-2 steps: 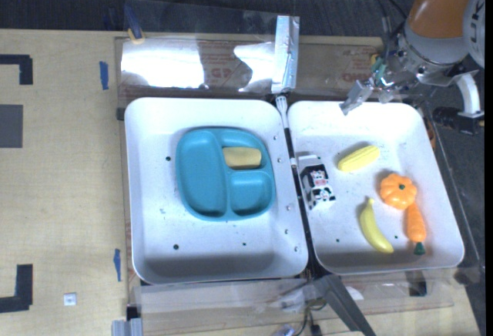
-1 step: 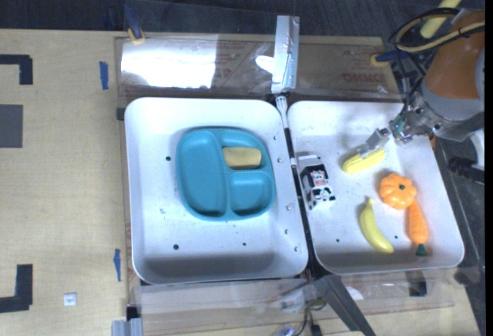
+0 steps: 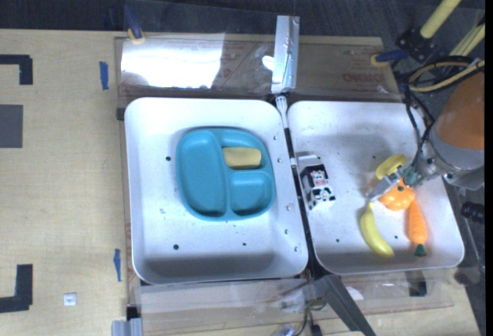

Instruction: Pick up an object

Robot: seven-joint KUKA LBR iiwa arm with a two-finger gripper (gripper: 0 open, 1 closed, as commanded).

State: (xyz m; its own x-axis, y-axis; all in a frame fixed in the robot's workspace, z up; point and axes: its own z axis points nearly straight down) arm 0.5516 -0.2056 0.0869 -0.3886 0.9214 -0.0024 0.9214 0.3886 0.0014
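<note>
Claw (image 3: 397,186) low in the right bin (image 3: 347,126), over a cluster of toy produce: banana (image 3: 375,232), carrot (image 3: 417,225), a small orange piece (image 3: 396,199). Cannot tell its state. Judgement: centre on one item, descend straight, avoid nudging neighbours before lifting.

A blue divided plate (image 3: 223,173) is seen in the left bin (image 3: 154,242) — a yellow block (image 3: 242,158) is held in its upper right compartment. A small black-and-white card (image 3: 316,184) is laid flat in the right bin (image 3: 339,130), near the shared wall.
</note>
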